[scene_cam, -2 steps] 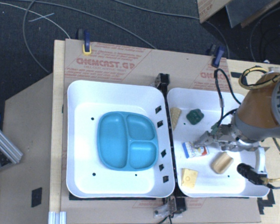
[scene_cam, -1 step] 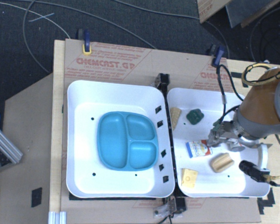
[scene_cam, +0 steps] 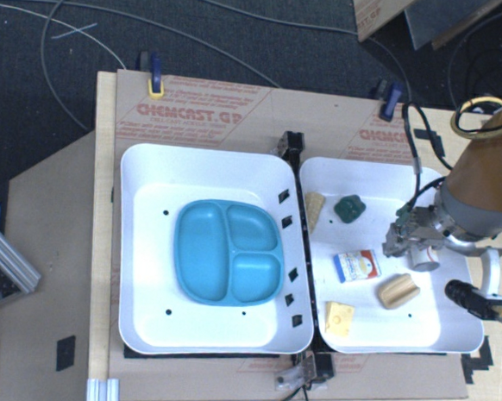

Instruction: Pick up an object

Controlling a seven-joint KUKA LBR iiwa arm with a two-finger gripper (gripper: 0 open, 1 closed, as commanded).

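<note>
The right bin (scene_cam: 422, 340) holds several small objects: a dark green lump (scene_cam: 349, 208), a tan wedge (scene_cam: 314, 209) against the left wall, a small blue, white and red packet (scene_cam: 356, 265), a tan bread-like roll (scene_cam: 398, 291) and a yellow cheese-like block (scene_cam: 339, 318). My gripper (scene_cam: 406, 243) hangs over the right part of this bin, just above the roll and to the right of the packet. Nothing shows between its fingers.
The left bin (scene_cam: 139, 308) carries a blue three-compartment plate (scene_cam: 230, 252). Black clips line the divider (scene_cam: 296, 242) between the two bins. Cables trail over the arm at the right and across the dark floor behind the bench.
</note>
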